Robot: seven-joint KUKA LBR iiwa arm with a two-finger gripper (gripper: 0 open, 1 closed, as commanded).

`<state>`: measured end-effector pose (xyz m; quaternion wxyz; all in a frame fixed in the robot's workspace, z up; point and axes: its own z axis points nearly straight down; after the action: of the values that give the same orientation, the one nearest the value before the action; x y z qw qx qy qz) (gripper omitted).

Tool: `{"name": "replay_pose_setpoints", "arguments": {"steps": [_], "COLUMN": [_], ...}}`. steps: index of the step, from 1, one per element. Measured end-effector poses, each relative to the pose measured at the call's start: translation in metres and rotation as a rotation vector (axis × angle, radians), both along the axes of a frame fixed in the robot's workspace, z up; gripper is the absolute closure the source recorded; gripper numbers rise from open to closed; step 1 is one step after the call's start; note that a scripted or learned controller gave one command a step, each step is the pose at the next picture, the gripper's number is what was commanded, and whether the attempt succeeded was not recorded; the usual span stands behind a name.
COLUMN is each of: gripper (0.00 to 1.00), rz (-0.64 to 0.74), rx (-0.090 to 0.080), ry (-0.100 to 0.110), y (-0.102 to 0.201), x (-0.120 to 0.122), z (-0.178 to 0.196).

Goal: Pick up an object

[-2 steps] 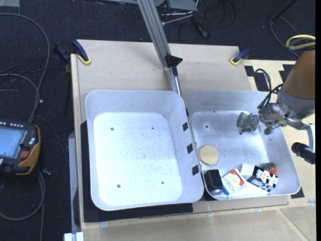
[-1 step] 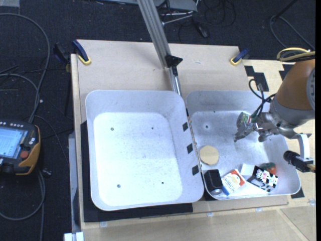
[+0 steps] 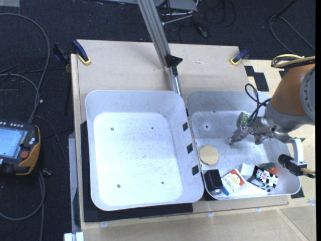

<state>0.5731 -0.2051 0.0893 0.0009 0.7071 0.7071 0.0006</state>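
Note:
My gripper (image 3: 238, 134) hangs low over the middle of the right bin (image 3: 215, 102), reaching in from the right. A small green thing (image 3: 244, 118) shows right beside it on its upper side; whether it is held is unclear. A tan round disc (image 3: 209, 155) lies on the bin floor to the gripper's lower left, apart from it. Along the bin's front edge lie a black block (image 3: 213, 179), an orange and white packet (image 3: 233, 180), a white piece (image 3: 248, 169) and a black, white and red item (image 3: 265, 177).
The left bin (image 3: 100, 102) sits next to the right one, their rims meeting at the middle. A slanted metal pole (image 3: 158, 34) rises behind the bins. The bench's wooden top (image 3: 125, 64) surrounds both bins.

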Motion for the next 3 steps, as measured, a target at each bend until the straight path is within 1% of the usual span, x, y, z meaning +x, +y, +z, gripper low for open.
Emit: {"name": "replay_pose_setpoints", "arguments": {"steps": [1,3], "gripper": [1.00,1.00], "rz": [0.001,0.001], "rx": [-0.001,-0.001], "ry": [-0.005,-0.002], "y": [0.000,0.008], "x": [0.002,0.005], "z": [0.013,0.136]}}
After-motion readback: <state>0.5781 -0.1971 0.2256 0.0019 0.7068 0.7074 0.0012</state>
